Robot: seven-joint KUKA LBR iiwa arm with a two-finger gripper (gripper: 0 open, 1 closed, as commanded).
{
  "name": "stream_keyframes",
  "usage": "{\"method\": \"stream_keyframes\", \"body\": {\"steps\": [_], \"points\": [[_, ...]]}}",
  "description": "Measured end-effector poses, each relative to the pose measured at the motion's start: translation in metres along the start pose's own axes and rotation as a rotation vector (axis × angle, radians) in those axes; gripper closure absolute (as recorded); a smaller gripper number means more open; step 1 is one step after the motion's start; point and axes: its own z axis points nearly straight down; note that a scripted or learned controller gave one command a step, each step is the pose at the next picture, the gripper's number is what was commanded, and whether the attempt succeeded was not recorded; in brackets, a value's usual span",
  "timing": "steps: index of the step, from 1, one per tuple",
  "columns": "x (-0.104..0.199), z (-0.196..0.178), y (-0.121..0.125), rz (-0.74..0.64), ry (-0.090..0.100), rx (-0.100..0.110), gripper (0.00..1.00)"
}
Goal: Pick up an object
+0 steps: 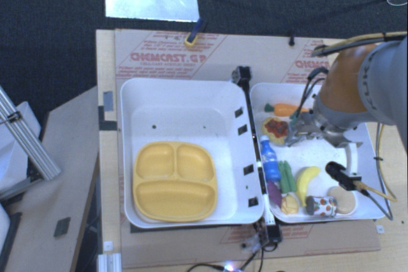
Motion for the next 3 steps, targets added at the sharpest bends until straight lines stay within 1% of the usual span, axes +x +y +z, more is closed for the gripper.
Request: {"method": "stream_keyframes", "body": {"steps": [1,2,3], "points": [[0.01,-0.058,-0.001,-0.003,0.0,-0.002,1.0],[0.004,-0.11,-0.007,-0.001,-0.001,-0.003,1.0],[0.004,-0.13,-0.006,-0.003,0.0,0.0,1.0]]}}
